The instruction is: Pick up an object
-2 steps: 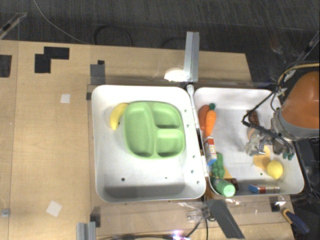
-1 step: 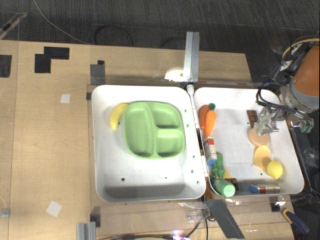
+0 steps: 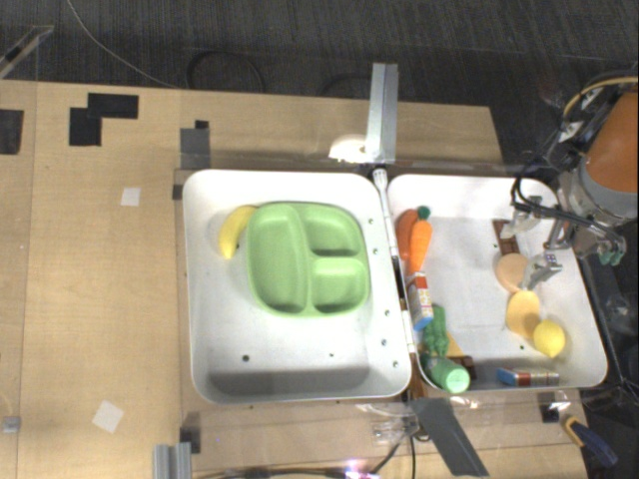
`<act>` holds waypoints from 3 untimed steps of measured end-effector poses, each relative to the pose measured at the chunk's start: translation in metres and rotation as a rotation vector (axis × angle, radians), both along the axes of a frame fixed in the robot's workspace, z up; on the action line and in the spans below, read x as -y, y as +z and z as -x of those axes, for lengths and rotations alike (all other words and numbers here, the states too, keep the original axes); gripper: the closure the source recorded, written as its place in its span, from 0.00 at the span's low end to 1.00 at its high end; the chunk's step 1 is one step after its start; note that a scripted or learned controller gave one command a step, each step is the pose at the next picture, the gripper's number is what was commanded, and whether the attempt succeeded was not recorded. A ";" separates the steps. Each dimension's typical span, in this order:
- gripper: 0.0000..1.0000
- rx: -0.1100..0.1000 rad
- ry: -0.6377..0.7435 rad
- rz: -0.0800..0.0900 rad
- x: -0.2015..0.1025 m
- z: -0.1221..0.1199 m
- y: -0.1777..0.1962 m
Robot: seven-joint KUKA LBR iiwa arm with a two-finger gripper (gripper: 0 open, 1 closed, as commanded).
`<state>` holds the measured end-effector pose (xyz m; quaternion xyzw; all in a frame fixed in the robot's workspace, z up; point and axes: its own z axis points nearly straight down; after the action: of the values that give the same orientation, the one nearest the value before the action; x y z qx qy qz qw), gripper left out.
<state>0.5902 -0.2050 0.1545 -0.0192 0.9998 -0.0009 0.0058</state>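
Note:
My gripper (image 3: 526, 250) hangs over the right part of the right bin (image 3: 469, 213), open, with nothing between its fingers. Just below it lies a tan round piece (image 3: 511, 271), and nearer the front a yellow piece (image 3: 522, 312) and a lemon (image 3: 549, 338). An orange carrot (image 3: 417, 243) with a green top lies along the bin's left wall. Below the carrot are a small bottle with a red label (image 3: 420, 297) and green items (image 3: 439, 352). A marker (image 3: 527, 376) rests by the front wall.
The left bin (image 3: 215, 347) holds a green divided plate (image 3: 303, 257) and a banana (image 3: 235, 230) at its left. A metal post (image 3: 382, 113) stands behind the divider between the bins. Cables hang at the arm on the far right.

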 end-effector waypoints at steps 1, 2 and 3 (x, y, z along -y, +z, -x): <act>0.00 0.004 -0.048 0.001 0.000 0.016 -0.065; 0.00 0.003 -0.028 0.001 -0.027 0.073 -0.064; 0.00 -0.001 0.140 0.003 -0.004 0.087 -0.035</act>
<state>0.5031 -0.2006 0.1197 -0.0889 0.9960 -0.0019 0.0052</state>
